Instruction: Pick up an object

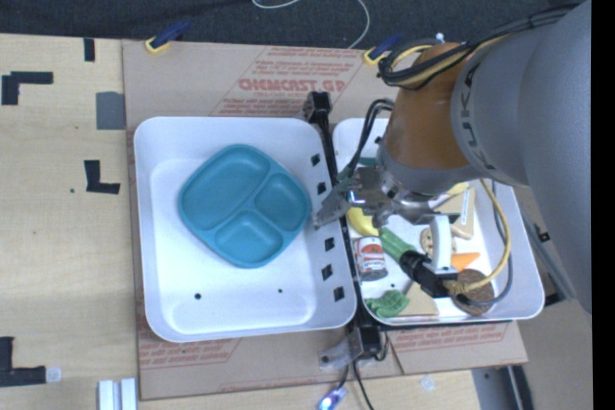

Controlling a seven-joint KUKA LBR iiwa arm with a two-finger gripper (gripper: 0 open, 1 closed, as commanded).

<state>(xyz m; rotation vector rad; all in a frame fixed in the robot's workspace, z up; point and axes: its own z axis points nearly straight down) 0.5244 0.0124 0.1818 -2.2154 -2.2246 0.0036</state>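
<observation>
A blue divided plate (244,204) lies in the left bin (163,302). The right bin (519,302) holds several small things: a yellow piece (362,222), a small can with a red label (372,258), a green leafy piece (388,304), an orange piece (465,260) and a brown round thing (472,284). My gripper (357,204) hangs low over the right bin's left side, just above the yellow piece and the can. The wrist covers much of that bin, and the fingertips are hidden among the clutter.
The bins sit side by side on a cardboard sheet (279,82), parted by a black divider strip (327,197). A white cable (307,0) loops across the dark backdrop behind. The grey arm (538,101) covers the right bin's upper right part.
</observation>
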